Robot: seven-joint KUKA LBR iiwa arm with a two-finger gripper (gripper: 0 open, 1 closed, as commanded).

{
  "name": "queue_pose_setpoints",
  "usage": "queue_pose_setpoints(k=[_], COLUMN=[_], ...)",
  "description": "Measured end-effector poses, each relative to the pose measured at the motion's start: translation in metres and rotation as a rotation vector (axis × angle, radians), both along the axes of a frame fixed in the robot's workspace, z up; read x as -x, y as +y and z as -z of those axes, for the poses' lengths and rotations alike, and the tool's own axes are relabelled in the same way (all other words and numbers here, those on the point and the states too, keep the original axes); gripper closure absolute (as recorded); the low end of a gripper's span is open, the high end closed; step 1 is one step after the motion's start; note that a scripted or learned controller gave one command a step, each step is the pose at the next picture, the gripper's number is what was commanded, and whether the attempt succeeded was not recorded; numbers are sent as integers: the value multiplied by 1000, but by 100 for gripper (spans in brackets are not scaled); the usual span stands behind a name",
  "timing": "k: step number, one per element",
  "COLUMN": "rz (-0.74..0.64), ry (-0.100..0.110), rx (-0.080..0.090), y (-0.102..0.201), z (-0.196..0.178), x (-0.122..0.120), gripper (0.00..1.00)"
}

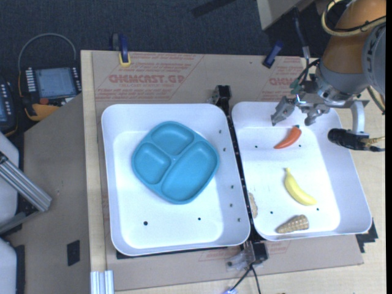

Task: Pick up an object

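My gripper (296,116) hangs spread wide and holding nothing at the far end of the right bin (343,222), fingers straddling the air just above the chili pepper (288,138), probably my pick, with the banana (299,188) and cone (292,225) lying nearer.

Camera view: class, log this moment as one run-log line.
hand: open, above chili pepper | holding: nothing | right bin: chili pepper, banana, cone | left bin: blue tray
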State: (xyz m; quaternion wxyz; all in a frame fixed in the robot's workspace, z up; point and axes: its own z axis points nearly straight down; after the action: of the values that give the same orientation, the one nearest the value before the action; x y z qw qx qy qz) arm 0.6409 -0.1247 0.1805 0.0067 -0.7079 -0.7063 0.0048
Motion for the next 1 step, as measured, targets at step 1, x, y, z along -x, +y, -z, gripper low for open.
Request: queue_pose_setpoints(k=[1], rz=[-3], ry=[-15], rx=[2], y=[0], z=[-9], x=[-3], gripper=[0])
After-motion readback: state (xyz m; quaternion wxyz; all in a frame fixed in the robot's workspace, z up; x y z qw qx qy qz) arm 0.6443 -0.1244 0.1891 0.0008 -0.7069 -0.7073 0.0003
